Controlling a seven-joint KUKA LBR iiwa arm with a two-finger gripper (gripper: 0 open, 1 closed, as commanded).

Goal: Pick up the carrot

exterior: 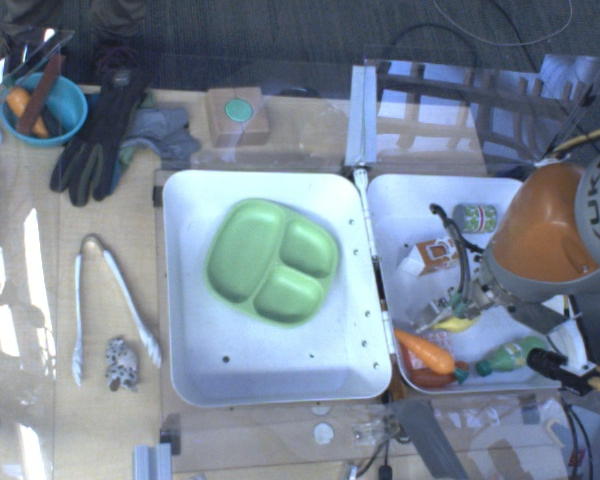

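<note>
The carrot [423, 349] is orange and lies at the front left of the right bin [400, 200], its thick end toward the bin's left wall. My gripper [457, 302] hangs just behind and to the right of the carrot, over a yellow banana-like piece [454, 322]. Nothing shows between the gripper and the carrot that joins them; they look apart. The arm's orange band [543, 233] covers the bin's right side.
The right bin also holds a red piece [433, 376] under the carrot, a green bottle [508, 356], a small carton [435, 256] and a green can [477, 217]. A green divided plate [273, 260] lies in the left bin [190, 368]. Tongs [120, 298] and a black glove [100, 148] lie on the bench to the left.
</note>
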